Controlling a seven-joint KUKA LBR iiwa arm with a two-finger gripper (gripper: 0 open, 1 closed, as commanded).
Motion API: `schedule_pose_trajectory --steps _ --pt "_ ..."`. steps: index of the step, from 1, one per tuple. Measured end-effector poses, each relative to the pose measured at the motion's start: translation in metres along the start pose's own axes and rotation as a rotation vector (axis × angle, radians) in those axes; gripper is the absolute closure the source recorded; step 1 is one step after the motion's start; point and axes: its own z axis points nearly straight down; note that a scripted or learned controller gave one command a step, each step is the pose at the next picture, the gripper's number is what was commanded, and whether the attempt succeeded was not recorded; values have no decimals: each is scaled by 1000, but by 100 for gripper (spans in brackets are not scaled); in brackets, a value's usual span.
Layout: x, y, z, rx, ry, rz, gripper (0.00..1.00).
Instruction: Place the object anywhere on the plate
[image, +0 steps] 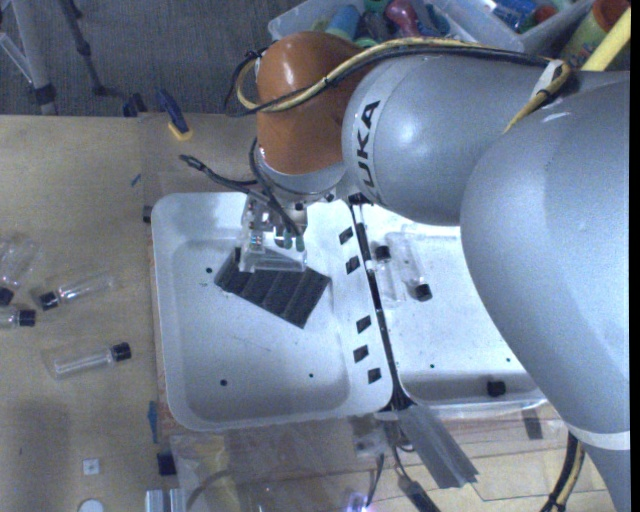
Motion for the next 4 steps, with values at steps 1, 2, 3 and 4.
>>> schedule_pose_trajectory --steps 1,2,3,4 --pt "-9 8 67 -1 -5 476 100" --pt "-11 20 70 -3 -18 177 100" --pt "3 22 -52 -2 -6 -93 100" --pt "-15 23 -18 -2 -7 -421 100"
